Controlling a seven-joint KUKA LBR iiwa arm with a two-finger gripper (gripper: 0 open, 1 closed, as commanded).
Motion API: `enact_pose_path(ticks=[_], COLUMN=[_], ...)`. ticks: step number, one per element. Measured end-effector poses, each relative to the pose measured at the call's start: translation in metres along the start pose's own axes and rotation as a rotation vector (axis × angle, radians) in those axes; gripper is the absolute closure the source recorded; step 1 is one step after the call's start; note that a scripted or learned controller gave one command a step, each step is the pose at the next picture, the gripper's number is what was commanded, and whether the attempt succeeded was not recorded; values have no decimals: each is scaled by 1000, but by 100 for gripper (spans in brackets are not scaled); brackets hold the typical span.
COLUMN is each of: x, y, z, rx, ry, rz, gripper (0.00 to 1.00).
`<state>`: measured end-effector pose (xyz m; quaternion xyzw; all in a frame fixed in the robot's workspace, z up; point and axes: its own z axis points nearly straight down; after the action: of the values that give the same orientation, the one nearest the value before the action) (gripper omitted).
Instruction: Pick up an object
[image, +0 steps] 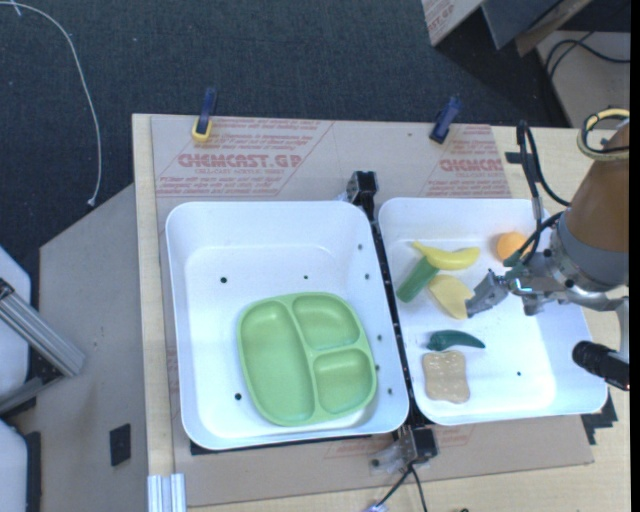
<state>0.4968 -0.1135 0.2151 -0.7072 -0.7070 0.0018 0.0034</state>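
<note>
The right bin (560, 395) holds several small items. A yellow banana (447, 257) lies beside a green vegetable (414, 282) and a yellow wedge (452, 295). An orange ball (510, 245) sits near the far wall. A dark green pod (456, 341) and a tan biscuit (446, 377) lie nearer the front. My gripper (507, 298) hangs low over the middle of this bin, just right of the yellow wedge and below the orange ball. It is open, with nothing between its fingers.
The left bin (200, 260) holds a green divided plate (305, 355). The arm (600, 225) reaches in over the right bin's right side. A black clamp (362, 186) sits where the bins meet at the back.
</note>
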Motion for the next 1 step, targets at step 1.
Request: enact_pose_path(ticks=[1], x=[10], y=[2], z=[52], rx=[-2], ry=[-1], rz=[0], gripper=[0])
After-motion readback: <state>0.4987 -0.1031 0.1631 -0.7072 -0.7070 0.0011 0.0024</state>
